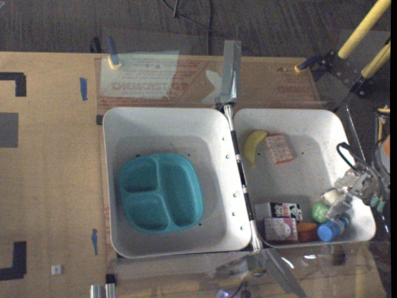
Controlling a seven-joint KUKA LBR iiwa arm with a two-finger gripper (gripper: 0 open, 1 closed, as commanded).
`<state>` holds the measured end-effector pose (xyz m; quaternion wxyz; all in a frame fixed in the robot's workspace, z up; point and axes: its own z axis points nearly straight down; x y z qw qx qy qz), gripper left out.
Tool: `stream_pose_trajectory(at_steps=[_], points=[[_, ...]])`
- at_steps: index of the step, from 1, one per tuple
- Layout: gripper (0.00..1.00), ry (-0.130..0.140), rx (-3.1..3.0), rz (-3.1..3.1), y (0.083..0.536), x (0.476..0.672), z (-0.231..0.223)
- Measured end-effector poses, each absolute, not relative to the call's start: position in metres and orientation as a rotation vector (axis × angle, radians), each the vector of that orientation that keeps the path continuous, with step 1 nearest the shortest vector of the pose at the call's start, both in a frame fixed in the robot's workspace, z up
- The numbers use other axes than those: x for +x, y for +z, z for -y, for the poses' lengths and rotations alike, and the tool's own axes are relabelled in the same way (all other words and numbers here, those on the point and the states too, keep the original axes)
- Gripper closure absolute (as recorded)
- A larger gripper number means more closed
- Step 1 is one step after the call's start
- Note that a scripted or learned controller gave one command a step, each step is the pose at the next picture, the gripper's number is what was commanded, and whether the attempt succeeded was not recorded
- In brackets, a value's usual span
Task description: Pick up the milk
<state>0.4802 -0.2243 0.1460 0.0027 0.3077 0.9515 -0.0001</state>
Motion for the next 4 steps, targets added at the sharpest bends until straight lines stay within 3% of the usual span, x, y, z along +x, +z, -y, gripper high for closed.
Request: stream_pose_trajectory(at_steps=[1, 2, 3, 4], points=[[0.0, -0.001, 0.682, -3.058, 0.089, 0.507, 0.223], [0.0, 0.001, 0.673, -3.061, 0.279, 0.566, 0.223], [0.0, 0.0, 0.688, -3.059, 0.142, 0.484, 0.223], [0.0, -0.001, 0.605, -3.075, 0.174, 0.481, 0.215]])
